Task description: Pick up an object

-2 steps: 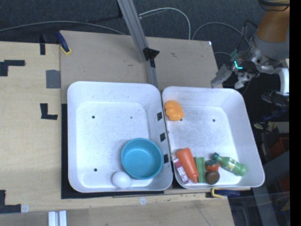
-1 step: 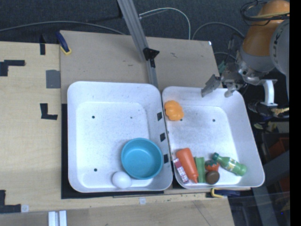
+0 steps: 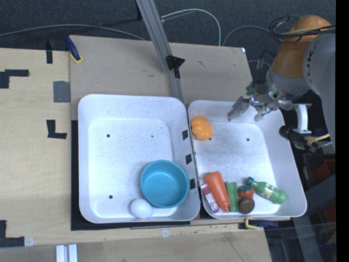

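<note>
Jaws (image 3: 242,109) hang over the right bin's far edge; whether parted, I cannot tell. Nearest, leftward, sits the round orange plastic fruit (image 3: 202,128).

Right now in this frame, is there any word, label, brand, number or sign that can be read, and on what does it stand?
No text can be read.
Orange packet in the right bin: a pale patch like a label near its lower end, too blurred to read.
Green bottle: no legible print.
Blue bowl, white ball, orange fruit: plain, no markings seen.
</note>
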Robot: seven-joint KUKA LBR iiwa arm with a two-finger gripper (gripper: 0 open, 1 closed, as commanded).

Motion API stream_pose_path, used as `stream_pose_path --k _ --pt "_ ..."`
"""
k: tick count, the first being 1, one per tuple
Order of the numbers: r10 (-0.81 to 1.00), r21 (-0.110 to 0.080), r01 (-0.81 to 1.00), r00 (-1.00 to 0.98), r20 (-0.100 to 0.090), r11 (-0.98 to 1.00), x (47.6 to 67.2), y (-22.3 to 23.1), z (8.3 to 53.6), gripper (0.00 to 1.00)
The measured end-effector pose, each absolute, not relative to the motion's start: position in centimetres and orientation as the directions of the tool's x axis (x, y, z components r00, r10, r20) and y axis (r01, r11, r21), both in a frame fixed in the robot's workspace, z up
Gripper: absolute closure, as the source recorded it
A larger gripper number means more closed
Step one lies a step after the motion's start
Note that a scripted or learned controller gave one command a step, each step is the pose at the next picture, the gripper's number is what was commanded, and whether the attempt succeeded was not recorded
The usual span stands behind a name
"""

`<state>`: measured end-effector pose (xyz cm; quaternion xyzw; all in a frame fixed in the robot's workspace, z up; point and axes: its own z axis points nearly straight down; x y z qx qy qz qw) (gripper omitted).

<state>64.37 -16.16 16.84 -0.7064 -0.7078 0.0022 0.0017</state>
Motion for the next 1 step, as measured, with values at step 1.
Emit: stream_pose_path --k 1 --pt "1.000 -0.006 1.000 -0.002 -0.001 0.002 64.12 -16.03 12.45 0.00"
